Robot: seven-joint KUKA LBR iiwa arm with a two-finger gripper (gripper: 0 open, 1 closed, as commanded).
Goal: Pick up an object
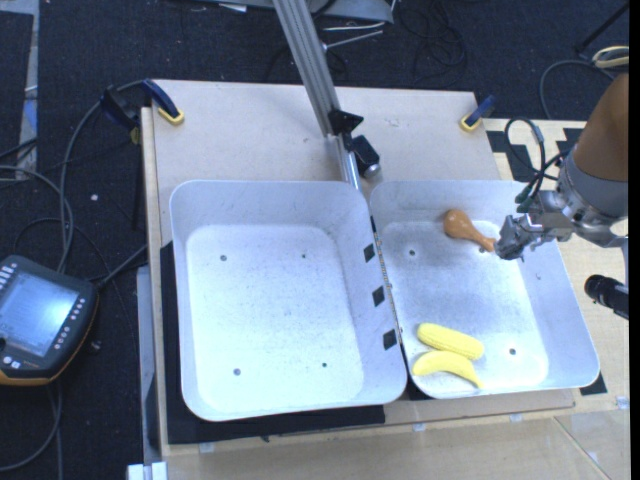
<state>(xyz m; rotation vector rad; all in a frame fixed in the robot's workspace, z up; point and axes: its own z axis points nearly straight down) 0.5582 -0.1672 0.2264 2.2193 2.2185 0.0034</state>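
Lying in the right bin (560,298), near its back edge, is one brown drumstick-shaped toy (466,227), its round end toward the bin divider and its thin end pointing at the gripper (508,245). The gripper sits right at that thin end, touching or almost touching it; I cannot tell whether the fingers are open or closed, or whether the toy is between them.

Two yellow bananas (449,353) lie side by side in the same bin, close to the front edge and near the divider, well apart from the drumstick. One is a little behind the other, and they look to be touching.

Between drumstick and bananas the bin floor is bare, and the whole right half of that bin is open as well. The arm (600,168) comes in over the bin's back right corner.

Two white bins in all: the left bin (200,218) shows only its speckled floor. The bins meet along a raised middle edge with three small black marks. A slanted metal bar (312,58) runs down from the top to the back of that edge. One handheld control unit (35,313) lies on the floor left of the bench (260,133).
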